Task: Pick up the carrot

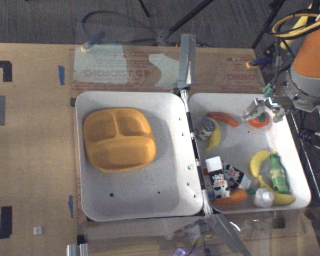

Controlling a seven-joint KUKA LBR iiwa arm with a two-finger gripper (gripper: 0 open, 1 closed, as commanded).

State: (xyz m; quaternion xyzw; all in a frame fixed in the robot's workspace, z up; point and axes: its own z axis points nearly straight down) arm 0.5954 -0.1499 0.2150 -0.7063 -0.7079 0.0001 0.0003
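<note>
The carrot [232, 197], a short orange piece, lies at the front edge of the right bin [288, 137], next to a black-and-white carton [221, 183]. My gripper [264, 111] is at the far right of that bin, well away from the carrot. Its fingers stand open just above a small red tomato-like piece [260, 121]. Nothing is held between them.
The right bin also holds a red-orange sausage shape [222, 118], a small can [206, 127], two bananas [215, 136] [257, 161], a green bottle [277, 173] and a white box [213, 164]. The left bin [128, 196] holds a yellow divided plate [119, 138].
</note>
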